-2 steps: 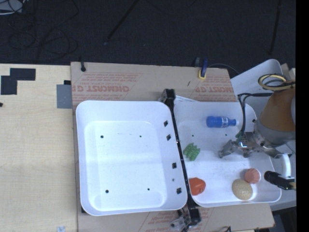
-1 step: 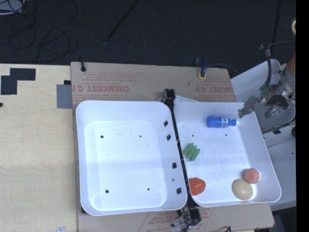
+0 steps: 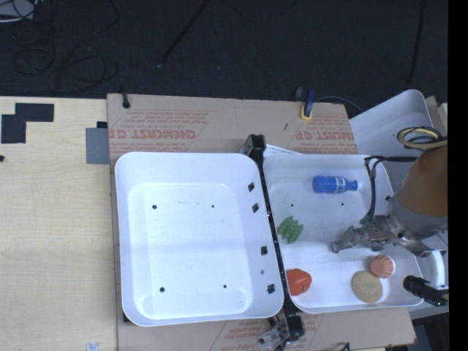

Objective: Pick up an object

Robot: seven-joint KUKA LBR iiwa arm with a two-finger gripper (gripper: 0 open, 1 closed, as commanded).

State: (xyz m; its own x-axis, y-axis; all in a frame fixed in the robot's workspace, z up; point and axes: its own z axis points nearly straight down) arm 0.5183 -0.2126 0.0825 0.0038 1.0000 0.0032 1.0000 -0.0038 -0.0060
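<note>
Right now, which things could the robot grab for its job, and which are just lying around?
For the job, all in the right bin:
gripper
blue bottle
green toy
red object
beige round object
pink round object

Just lying about:
left bin
cardboard sheet
blue and yellow clamp

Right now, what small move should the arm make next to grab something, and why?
Probably a short move toward the pinkish-orange round object, then down onto it. The grey two-finger gripper sits low in the right white bin on bare floor, and that round piece looks like the nearest thing to it.
</note>
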